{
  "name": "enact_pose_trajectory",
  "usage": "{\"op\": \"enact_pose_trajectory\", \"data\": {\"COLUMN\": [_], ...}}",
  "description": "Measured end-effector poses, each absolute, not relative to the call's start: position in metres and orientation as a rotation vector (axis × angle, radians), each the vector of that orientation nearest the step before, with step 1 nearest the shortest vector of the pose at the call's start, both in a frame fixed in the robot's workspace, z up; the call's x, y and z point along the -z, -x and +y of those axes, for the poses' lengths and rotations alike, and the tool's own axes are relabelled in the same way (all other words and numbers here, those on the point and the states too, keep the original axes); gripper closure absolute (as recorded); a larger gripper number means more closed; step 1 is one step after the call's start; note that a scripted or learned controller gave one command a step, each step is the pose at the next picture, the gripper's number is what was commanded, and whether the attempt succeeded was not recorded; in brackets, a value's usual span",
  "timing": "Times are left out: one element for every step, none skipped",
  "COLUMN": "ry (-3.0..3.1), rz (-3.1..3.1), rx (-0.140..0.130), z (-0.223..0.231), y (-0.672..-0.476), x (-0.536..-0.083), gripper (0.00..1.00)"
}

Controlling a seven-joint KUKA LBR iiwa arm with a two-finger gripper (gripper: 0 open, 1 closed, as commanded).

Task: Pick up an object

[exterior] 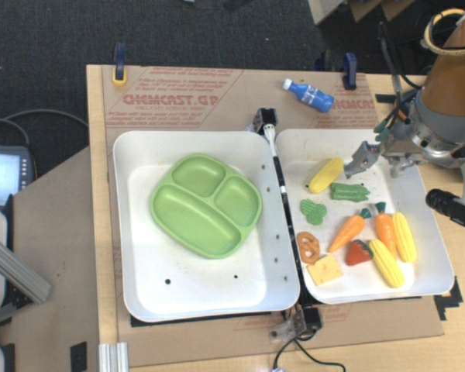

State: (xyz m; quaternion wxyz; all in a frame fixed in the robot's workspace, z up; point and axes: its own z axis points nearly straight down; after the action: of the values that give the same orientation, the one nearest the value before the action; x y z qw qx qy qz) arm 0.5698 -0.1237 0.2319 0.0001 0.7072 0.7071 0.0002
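Observation:
My gripper [378,163] hangs over the back of the right bin [442,273], open, with nothing between its fingers [362,160]. Just left of it lies a yellow toy corn piece [325,174], and a dark green pickle [349,192] sits a little below the left finger. Further forward in the same bin lie a green broccoli [313,211], two orange carrots [346,231] [384,227], two yellow corn cobs [404,236] [387,263], a red strawberry [358,253], a pretzel [308,245] and a cheese wedge [325,270].
The left bin [136,231] holds a green divided plate [206,204]. A blue bottle [310,95] lies on the cardboard behind the right bin. The arm's orange band [449,84] rises at the right edge. A black divider rail [279,188] runs between the bins.

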Motion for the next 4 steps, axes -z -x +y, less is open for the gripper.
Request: {"op": "enact_pose_trajectory", "data": {"ry": [-2.225, -2.23, -2.223, -2.222], "rz": [2.233, 2.219, 2.219, 2.216], "rx": [0.006, 0.005, 0.001, -0.001], "z": [-0.065, -0.116, -0.113, -0.113], "y": [-0.481, -0.478, -0.479, -0.479], "x": [-0.214, -0.193, -0.081, -0.095], "gripper": [0.0, 0.0, 0.0, 1.0]}}
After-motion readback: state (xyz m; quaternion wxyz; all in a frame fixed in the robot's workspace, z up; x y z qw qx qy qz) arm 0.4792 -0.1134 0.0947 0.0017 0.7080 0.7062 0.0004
